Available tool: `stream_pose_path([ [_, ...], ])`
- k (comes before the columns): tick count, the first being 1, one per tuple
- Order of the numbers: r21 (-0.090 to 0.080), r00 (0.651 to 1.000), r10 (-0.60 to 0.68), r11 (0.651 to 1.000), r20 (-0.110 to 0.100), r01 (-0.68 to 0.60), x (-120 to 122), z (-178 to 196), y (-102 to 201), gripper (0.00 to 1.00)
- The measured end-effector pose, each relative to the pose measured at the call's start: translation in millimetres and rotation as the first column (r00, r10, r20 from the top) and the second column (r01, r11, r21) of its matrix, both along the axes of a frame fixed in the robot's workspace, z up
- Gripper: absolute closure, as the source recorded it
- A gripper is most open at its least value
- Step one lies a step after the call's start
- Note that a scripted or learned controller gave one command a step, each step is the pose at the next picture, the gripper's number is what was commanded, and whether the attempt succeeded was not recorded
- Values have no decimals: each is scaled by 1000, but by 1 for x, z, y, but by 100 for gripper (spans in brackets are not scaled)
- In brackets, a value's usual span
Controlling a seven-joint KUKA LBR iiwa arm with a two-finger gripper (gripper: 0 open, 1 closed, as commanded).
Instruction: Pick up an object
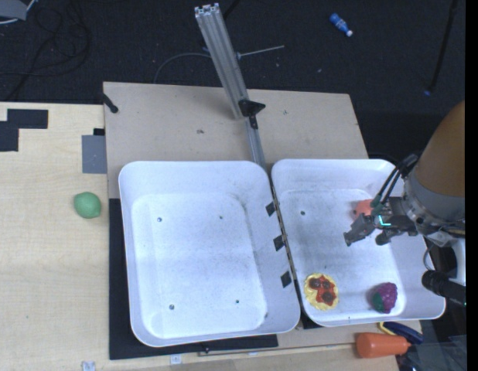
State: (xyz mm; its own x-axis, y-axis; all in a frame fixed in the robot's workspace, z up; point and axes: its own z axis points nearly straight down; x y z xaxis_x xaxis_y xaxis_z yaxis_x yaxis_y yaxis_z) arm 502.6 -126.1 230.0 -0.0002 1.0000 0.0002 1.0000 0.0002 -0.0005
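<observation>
Two white bins: the left bin (194,246) and the right bin (332,207). One yellow toy (321,291), one purple toy (384,297), and what may be one orange-red piece (363,206), partly hidden. One green ball (88,205) and one orange carrot-like toy (380,345) outside.

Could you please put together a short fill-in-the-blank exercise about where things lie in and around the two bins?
1. The gripper hangs over the ____ bin as the camera sees it.
2. The purple object lies in the same bin as the ____ toy with red spots.
3. The green ball rests ____ both bins, on the bench.

Missing words: right; yellow; outside
</observation>
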Motion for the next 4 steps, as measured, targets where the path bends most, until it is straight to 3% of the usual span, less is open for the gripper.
stream_pose_path([
  [1, 0, 1000, 0, 1000, 0, 0, 0, 0, 0, 0],
  [3, 1, 1000, 0, 1000, -6, 0, -8, -110, -12, 0],
  [4, -1, 1000, 0, 1000, 4, 0, -7, -137, -12, 0],
])
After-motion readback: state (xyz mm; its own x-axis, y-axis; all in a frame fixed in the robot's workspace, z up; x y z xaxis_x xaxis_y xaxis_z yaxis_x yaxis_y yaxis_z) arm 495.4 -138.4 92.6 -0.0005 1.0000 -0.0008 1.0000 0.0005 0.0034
